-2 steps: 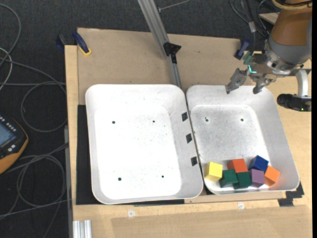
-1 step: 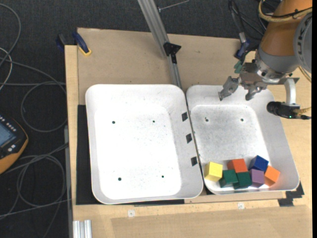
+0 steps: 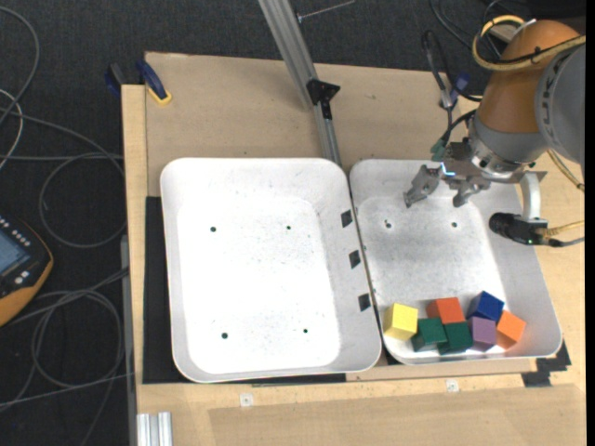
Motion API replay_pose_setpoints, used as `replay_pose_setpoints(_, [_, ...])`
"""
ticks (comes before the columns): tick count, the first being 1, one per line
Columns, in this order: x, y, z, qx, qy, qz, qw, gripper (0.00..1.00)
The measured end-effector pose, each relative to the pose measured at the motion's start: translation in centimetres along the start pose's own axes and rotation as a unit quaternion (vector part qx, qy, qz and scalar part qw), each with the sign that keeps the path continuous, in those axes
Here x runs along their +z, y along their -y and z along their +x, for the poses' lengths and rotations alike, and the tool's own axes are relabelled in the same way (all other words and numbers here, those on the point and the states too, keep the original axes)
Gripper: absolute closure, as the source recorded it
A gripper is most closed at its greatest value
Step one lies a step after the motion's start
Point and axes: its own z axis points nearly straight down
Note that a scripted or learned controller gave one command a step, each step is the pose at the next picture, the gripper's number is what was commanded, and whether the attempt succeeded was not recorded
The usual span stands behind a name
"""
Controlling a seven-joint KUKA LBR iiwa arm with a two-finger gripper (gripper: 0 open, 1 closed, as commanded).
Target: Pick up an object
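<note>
hovering with its fingers spread and nothing between them, the gripper [image 3: 442, 186] sits over the far end of the right bin [image 3: 423, 249]. the coloured blocks [image 3: 456, 323] lie clustered at that bin's near edge, well apart from it. judging by this, the approach is barely begun; next it must travel toward the near edge and descend over one block.

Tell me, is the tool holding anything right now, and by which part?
Nothing is held. The tool hangs open over the right bin's far end, apart from the blocks.
</note>
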Motion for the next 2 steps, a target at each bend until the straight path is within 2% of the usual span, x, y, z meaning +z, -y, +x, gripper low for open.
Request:
replay_pose_setpoints(1, [5.3,0.1,0.1,0.0,0.0,0.0,1.0,0.0])
replay_pose_setpoints(2, [3.8,-0.2,0.1,-0.001,0.0,-0.005,1.0,1.0])
